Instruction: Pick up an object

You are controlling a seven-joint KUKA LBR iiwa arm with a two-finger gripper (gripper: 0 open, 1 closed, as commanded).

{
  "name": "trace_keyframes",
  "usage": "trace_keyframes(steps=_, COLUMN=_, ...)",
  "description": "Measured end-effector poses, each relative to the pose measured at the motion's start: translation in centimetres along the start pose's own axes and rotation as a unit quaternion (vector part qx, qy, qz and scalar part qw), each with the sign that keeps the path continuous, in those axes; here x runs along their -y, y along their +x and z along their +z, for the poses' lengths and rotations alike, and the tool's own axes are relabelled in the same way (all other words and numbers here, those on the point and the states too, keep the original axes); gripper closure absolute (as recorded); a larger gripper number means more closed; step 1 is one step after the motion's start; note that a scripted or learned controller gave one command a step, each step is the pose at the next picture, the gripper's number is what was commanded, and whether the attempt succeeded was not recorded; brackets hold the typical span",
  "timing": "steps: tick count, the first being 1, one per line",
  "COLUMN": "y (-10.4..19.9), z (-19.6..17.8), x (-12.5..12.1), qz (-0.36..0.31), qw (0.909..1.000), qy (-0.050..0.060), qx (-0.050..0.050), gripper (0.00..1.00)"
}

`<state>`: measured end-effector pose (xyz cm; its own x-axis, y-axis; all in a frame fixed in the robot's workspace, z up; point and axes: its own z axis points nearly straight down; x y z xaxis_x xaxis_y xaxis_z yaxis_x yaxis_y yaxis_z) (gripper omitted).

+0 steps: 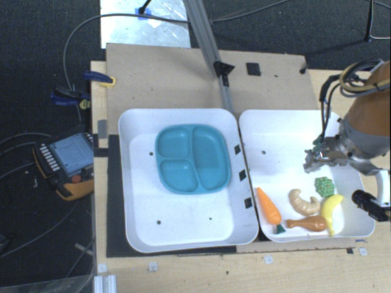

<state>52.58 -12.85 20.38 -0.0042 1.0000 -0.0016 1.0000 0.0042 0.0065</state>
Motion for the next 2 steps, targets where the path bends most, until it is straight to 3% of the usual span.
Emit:
trace_keyframes(steps=1, y=0.4, z=-4.4, x=-0.1, qz=-0.001, qw=1.0000, qy=0.000, qx=0.000, gripper=1.00)
trace_keyframes(steps=2, y=5.1, z=-4.2, x=-1.2, qz=-0.003, qw=1.0000, qy=0.001, qx=-0.002, gripper=1.00)
